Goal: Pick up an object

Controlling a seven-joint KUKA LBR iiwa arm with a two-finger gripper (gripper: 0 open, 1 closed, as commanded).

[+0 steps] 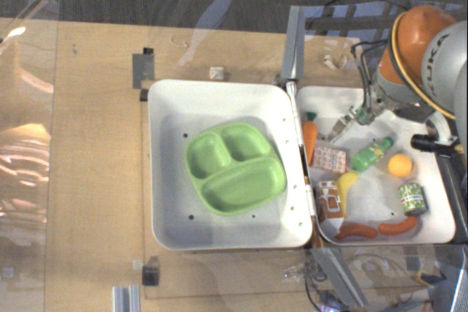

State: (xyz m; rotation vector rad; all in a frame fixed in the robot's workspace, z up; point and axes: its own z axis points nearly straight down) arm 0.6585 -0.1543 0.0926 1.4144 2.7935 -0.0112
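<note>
The right bin [380, 95] holds several small items: an orange carrot [310, 139], a pink snack packet [330, 158], a green bottle [371, 154], an orange ball [400, 166], a yellow fruit [347, 183], a brown box [330, 201], a green can [412, 197] and two red sausages [357, 231]. My gripper [342, 126] hangs over the back left part of this bin, between the carrot and the green bottle, just above the snack packet. I see nothing held in it.
The left bin [168, 157] holds a green divided plate [234, 168]. A metal post [292, 44] stands behind the gap between the bins. Cables [358, 7] lie behind the right bin. The arm's orange band [413, 36] looms over the right bin's back corner.
</note>
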